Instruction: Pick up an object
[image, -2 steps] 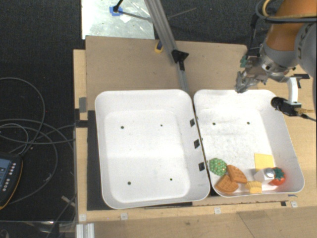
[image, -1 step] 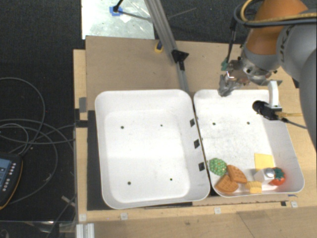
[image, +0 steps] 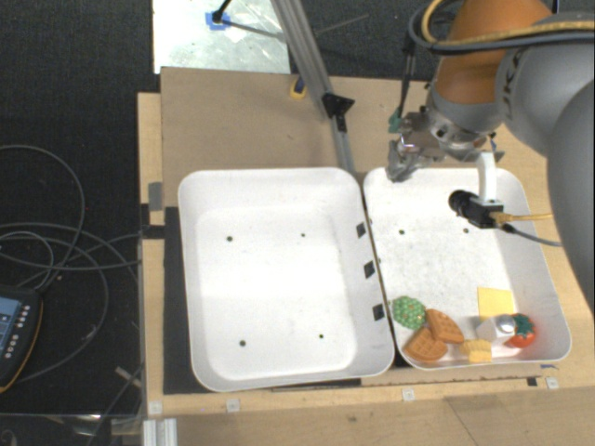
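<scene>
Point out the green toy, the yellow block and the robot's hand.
green toy (image: 407, 310), camera view, its bumpy top.
yellow block (image: 495, 300), camera view, its flat top face.
hand (image: 403, 167), camera view, its lower tip.

The bench (image: 242, 119) is a tan, cardboard-coloured board, and two shallow white bins sit on it side by side, their inner rims touching down the middle. The left bin (image: 200, 277) is the wider one. The right bin (image: 530, 240) holds a small heap at its near end — a green bumpy thing (image: 407, 310), two orange waffle-like pieces (image: 435, 334), a yellow block (image: 495, 300) and a red-and-white item (image: 513, 331). Black clips (image: 369, 269) line the joint between the bins.
</scene>
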You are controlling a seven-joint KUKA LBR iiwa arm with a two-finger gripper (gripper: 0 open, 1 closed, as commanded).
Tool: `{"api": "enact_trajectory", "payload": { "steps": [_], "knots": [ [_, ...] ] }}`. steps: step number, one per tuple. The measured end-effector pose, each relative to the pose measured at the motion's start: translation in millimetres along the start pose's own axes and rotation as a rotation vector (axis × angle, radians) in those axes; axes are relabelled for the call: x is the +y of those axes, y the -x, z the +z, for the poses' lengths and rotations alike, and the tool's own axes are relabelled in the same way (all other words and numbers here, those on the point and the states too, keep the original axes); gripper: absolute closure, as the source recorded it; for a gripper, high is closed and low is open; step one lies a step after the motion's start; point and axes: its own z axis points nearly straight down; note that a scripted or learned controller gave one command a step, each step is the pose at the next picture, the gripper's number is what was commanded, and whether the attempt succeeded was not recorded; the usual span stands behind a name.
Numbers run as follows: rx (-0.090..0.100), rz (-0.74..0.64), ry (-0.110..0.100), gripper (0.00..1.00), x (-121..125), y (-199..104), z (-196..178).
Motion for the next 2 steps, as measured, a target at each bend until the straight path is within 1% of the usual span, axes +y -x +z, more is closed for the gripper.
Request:
{"api": "enact_trajectory", "payload": {
  "steps": [1, 2],
  "knots": [
    [0.0, 0.0, -0.002, 1.0, -24, -49, -9],
    [0.0, -0.001, -0.004, 1.0, -49, -107, -9]
  ]
}}
